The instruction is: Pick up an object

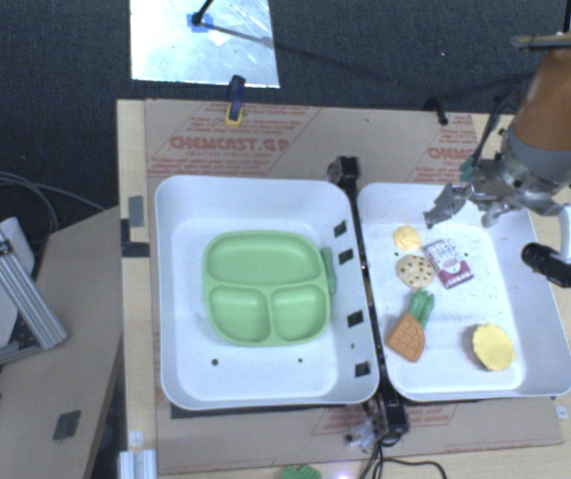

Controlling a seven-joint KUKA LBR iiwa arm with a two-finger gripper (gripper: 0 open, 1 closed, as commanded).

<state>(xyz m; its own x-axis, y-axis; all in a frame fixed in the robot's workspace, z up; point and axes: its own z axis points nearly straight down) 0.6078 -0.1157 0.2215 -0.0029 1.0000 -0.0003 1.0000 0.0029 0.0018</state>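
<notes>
In the camera view, take the right bin [540,362] as your landmark: all 5 loose things lie in it, which is why the arm [555,108] leans over its far side and not over the left bin [181,297].

The hand [455,200] hangs above the right bin's far-left part, just beyond the small yellow piece [406,238]. Its fingers look spread apart, wide, with nothing between them, so you hold no object yet.

In the right bin's left half, the cookie [414,269] sits just beside the pink packet [448,262], and the carrot-like toy [411,328] lies nearer the front edge. The yellow round piece [492,347] rests in the front right part, well apart from the rest.

The green divided tray [266,287] sits in the left bin, away from the hand's reach line.

Judging from the hand's place, the small yellow piece or the pink packet is the likeliest target; their closeness to the cookie could spoil a clean grip.
</notes>
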